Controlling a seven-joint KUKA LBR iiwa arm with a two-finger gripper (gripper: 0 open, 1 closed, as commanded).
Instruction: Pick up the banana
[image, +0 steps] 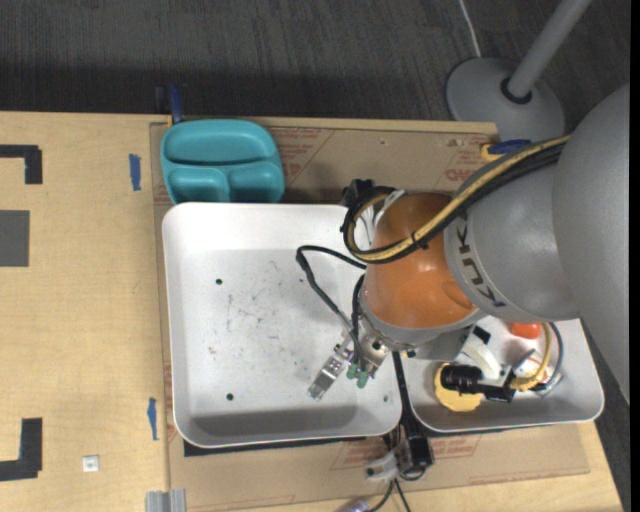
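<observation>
Claw (340, 372) low in left bin (200, 300), grip state unclear; arm (520, 230) hides right bin (585, 400); teal tray (222, 160) upper left.

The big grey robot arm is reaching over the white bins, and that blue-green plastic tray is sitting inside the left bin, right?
Not quite. The blue-green plastic tray sits outside the left white bin, on the bench just beyond its far edge. The camera view shows this. The rest is right: the big grey robot arm does reach over the bins.

A teal divided tray (221, 160) sits on the counter (80, 300) just beyond the left white bin (230, 300). The right bin (580, 400) holds an orange-capped white bottle (515, 335).
</observation>
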